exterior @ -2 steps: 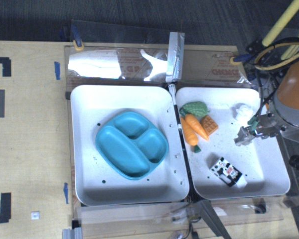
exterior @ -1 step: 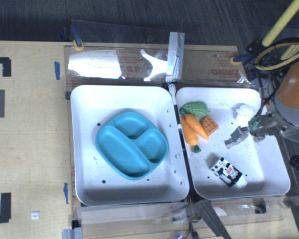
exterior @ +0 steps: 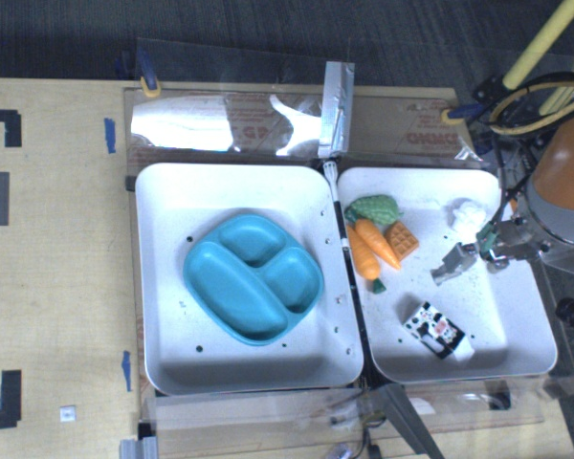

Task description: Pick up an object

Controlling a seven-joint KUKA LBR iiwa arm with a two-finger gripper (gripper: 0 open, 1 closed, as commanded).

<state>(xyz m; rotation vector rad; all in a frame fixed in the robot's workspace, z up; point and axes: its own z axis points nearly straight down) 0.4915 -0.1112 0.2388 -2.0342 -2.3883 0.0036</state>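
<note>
Nearest the camera in the right bin [exterior: 517, 347] lies a black-and-white cow-patterned carton [exterior: 438, 331], and just beyond it my gripper [exterior: 454, 264] hangs low over bare bin floor, nothing between its fingers; whether they stand wide or narrow I cannot tell. I judge I am in the approach, not yet grasping. Farther off lie two toy carrots [exterior: 368, 250], a waffle piece [exterior: 402, 240], a leafy green [exterior: 373, 207] and a white lump [exterior: 466, 215]; next I must settle squarely over one.

Left bin [exterior: 163, 256] holds blue divided tray [exterior: 253, 277]; right bin [exterior: 517, 338] holds carrots [exterior: 369, 247], carton [exterior: 438, 331]; gripper [exterior: 456, 262] above.
</note>
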